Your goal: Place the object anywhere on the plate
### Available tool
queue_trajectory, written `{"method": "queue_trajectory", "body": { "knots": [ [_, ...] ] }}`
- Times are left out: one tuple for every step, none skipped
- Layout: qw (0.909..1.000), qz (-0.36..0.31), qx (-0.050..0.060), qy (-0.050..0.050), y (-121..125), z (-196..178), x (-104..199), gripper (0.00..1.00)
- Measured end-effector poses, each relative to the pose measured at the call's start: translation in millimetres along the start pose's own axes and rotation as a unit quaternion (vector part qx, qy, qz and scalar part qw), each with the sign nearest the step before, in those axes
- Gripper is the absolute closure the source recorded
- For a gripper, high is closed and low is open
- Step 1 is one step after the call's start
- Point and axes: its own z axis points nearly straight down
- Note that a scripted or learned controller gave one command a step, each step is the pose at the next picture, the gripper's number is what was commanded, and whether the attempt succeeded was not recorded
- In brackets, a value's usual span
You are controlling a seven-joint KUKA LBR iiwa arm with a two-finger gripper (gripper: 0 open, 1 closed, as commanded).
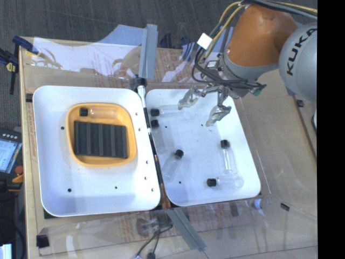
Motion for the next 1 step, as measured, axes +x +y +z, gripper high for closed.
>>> {"method": "queue_trajectory", "body": {
  "knots": [
    [0.9787,-0.205,-0.001,0.000,-17.1,-62.6,20.1,0.00]
  ]
}}
